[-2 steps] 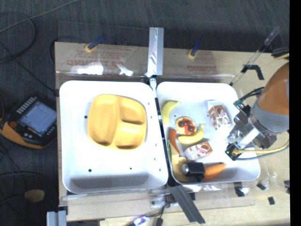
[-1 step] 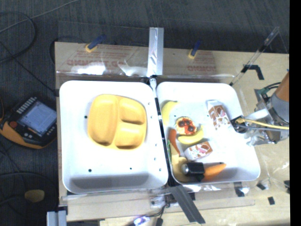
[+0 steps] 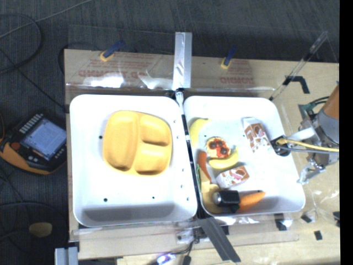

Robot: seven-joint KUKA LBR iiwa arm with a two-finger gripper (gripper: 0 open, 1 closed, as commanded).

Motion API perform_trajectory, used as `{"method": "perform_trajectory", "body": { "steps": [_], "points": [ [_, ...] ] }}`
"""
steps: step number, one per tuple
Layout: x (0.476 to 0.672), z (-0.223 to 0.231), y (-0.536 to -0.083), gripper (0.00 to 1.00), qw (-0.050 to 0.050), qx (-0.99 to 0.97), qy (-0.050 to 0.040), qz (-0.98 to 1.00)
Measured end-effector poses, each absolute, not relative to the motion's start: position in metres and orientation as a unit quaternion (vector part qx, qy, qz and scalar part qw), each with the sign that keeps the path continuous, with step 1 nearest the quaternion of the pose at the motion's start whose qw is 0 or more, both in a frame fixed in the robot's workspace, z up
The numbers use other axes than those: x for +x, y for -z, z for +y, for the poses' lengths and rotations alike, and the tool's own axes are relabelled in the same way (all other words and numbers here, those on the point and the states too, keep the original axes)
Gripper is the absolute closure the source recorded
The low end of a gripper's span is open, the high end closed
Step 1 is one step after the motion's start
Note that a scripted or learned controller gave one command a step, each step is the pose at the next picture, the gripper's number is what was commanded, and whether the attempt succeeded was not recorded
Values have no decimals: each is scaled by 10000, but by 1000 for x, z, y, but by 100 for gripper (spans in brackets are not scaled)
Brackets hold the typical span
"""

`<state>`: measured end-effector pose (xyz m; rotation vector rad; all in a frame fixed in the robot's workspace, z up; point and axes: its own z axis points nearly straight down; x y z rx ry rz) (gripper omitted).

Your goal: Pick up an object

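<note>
- The scene is being lit evenly and brightly from above; no single lamp can be placed.
- The white bins (image 3: 127,208) are being washed out almost to pure white, their relief flattened.
- Soft grey shadow is being cast inside the left bin's near wall, and faintly under the yellow tray (image 3: 137,142).
- Glare is being thrown off the clear plastic sheet (image 3: 127,73) behind the bins.
- The whole frame is being rendered soft and grainy; small labels are not being resolved.
- The dark carpet (image 3: 33,48) is being left dim.
</note>
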<state>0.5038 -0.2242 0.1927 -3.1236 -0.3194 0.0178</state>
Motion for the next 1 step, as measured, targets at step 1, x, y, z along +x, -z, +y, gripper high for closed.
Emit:
{"method": "perform_trajectory", "body": {
  "steps": [1],
  "points": [
    [601,-188,-245,0,-2,-9893,-52,-1459]
  ]
}}
